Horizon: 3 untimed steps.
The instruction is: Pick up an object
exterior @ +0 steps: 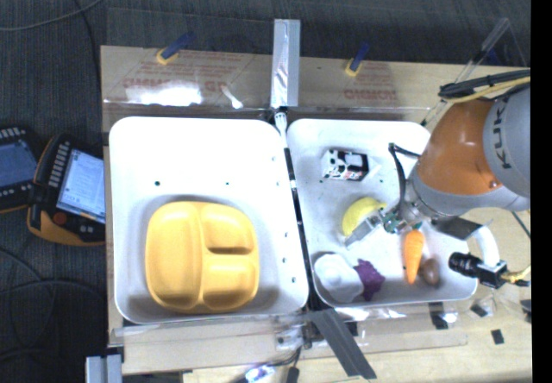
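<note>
gripper [373,228] by yellow obj [360,213]

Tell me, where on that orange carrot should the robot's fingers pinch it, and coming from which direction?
Probably from straight above, across the carrot at its thicker upper half. It lies flat in the right bin, long axis running up and down the view, so fingers closing across its narrow width fit best. The brown object crowds its lower tip.
</note>
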Tool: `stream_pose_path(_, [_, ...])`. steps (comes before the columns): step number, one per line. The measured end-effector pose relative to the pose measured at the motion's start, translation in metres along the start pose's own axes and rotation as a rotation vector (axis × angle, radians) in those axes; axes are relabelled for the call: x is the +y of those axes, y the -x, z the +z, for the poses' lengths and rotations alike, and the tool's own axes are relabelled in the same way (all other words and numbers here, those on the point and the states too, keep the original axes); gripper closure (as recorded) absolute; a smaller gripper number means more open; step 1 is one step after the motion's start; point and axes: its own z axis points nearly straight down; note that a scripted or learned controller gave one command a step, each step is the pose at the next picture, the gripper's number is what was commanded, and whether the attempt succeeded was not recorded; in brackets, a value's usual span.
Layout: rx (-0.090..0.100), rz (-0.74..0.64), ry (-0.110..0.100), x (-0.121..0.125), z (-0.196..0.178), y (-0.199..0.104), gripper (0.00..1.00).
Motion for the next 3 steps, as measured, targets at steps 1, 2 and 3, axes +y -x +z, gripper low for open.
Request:
stream_pose_path(1, [-0.006,-0.058,0.01,0.05,0.011,-0.009,0.0])
stream_pose_path(2, [-0.005,-0.057,0.014,0.051,0.001,-0.01,1.0])
stream_pose_path(3, [0.002,-0.055,-0.002,0.072,0.008,0.059,1.0])
